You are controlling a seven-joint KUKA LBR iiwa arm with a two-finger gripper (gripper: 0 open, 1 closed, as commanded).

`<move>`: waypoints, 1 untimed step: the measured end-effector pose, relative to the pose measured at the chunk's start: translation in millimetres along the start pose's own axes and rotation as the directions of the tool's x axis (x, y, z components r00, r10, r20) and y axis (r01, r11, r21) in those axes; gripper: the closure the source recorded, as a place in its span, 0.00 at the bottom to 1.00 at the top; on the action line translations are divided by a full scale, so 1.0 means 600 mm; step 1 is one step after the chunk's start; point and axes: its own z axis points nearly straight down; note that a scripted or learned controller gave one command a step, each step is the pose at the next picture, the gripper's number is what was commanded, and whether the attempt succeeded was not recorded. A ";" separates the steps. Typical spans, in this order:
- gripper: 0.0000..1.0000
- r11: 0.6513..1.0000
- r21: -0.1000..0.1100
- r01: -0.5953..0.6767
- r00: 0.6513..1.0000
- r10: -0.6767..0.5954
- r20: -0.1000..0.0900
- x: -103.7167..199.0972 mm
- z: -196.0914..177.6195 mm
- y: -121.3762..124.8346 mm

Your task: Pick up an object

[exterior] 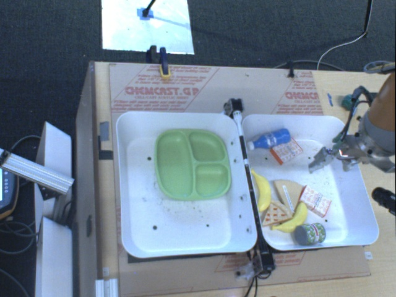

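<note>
While the gripper (326,160) hangs over the right bin (359,193), its fingers spread apart with nothing between them, we judge the pick not yet begun. Every candidate lies untouched below: a blue bottle (270,139), bananas (262,192), a small carton (315,201). The green tray (192,164) sits alone in the left bin (139,228). Descent, grasp and lift all remain.
</note>
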 end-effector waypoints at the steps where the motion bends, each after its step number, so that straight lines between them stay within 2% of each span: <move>1: 0.00 1.000 0.002 0.001 1.000 -0.001 -0.002 0.084 0.102 0.054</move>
